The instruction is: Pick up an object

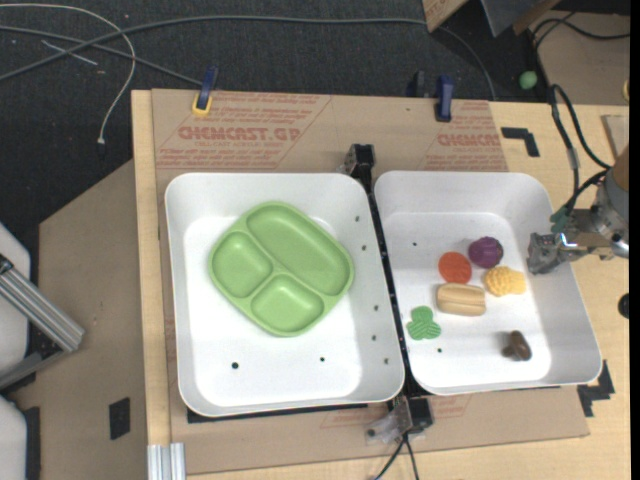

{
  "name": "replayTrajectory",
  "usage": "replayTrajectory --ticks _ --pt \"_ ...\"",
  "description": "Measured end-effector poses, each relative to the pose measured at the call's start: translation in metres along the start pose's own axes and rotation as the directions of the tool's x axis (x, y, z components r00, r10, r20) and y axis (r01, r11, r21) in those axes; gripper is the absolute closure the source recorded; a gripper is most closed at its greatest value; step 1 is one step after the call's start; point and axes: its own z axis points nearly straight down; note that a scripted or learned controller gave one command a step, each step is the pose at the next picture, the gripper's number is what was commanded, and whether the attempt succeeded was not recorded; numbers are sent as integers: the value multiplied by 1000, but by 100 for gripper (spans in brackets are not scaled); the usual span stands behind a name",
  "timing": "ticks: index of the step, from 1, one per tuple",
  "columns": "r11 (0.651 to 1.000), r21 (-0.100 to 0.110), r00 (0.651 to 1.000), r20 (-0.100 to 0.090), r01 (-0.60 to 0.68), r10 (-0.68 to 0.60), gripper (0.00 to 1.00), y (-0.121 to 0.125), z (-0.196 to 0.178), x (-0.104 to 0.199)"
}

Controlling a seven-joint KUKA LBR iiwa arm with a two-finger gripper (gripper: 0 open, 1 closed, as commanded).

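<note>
The right bin [440, 203] holds several small toys. A purple grape-like piece [486, 250] sits beside a red-orange round one [455, 266], with a yellow corn-like piece [505, 282] just right of them. Below lie a tan bun [461, 300], a green leafy toy [423, 324] and a brown lump [516, 345]. My gripper [548, 249] hangs at the bin's right rim, right of the purple and yellow pieces and apart from them. Nothing shows in it.
A green divided plate [282, 266] lies in the left bin [200, 348]. The two bins meet at a central ridge [378, 268]. Blue clamps [207, 90] [444, 96] pin the cardboard at the back. Cables run along the right side [570, 138].
</note>
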Motion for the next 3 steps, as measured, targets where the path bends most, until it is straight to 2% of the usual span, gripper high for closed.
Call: replayTrajectory --ticks 1,3 --pt "1000 0 1000 0 0 0 0 0 0 0" --pt "1000 5 1000 -2 -1 1 0 -8 84 5"
